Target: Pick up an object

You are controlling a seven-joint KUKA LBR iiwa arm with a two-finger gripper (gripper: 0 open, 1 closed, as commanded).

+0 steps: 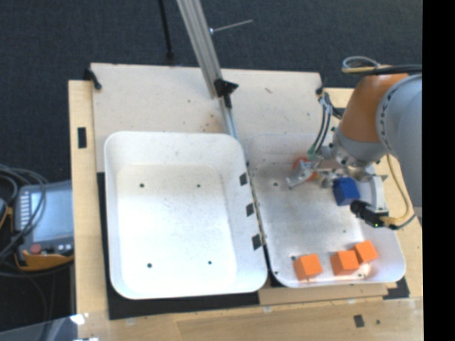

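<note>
Gripper: the gripper (298,178) hangs over the far part of the right bin (284,222), its metal tips pointing left; whether it is released or clenched cannot be told, and nothing is visible in it.
Arm: the grey arm (398,119) comes in from the right, its orange band (362,112) above the wrist, with a blue part (345,190) just below the wrist.
Right bin: three orange blocks lie along its near edge, well apart from the gripper: the left block (308,266) alone, the middle block (345,261) and the right block (366,251) touching or nearly so.
Block axes: all look roughly square, each turned a little off the bin's edge; no long axis can be made out.
Left bin: the left bin (178,212) sits just beside the right one, white with small dark specks.
</note>
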